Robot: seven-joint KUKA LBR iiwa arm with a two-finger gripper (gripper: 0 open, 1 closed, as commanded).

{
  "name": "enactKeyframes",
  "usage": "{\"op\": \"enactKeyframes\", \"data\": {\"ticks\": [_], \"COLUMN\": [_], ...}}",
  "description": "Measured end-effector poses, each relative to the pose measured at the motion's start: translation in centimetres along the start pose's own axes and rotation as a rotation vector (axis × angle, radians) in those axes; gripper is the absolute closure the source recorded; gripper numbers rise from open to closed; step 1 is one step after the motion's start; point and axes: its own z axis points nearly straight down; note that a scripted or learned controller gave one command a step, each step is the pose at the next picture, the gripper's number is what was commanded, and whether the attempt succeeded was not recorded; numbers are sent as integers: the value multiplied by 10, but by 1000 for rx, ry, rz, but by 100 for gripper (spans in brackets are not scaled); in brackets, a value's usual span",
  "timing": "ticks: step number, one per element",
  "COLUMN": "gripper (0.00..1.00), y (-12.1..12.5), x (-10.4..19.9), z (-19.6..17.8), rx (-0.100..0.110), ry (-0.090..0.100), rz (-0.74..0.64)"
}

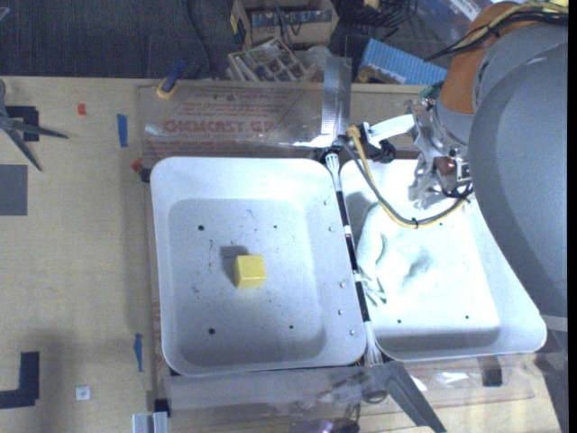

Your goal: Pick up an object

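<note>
Yellow block (251, 271), small and boxy, sits on the smooth white left bin (180, 188); gripper (439, 180) over the right bin (518, 327), its grip unclear

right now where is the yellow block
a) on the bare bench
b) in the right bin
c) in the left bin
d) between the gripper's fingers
c: the yellow block rests on the floor of the left bin, near its middle, while the gripper is over the right bin, well apart from it.
</note>
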Motion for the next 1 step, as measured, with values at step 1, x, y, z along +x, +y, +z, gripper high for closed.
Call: {"op": "enactKeyframes", "data": {"ticks": [1], "gripper": [100], "y": [27], "x": [3], "z": [26], "rx": [-1], "ry": [-2], "rz": [-4]}}
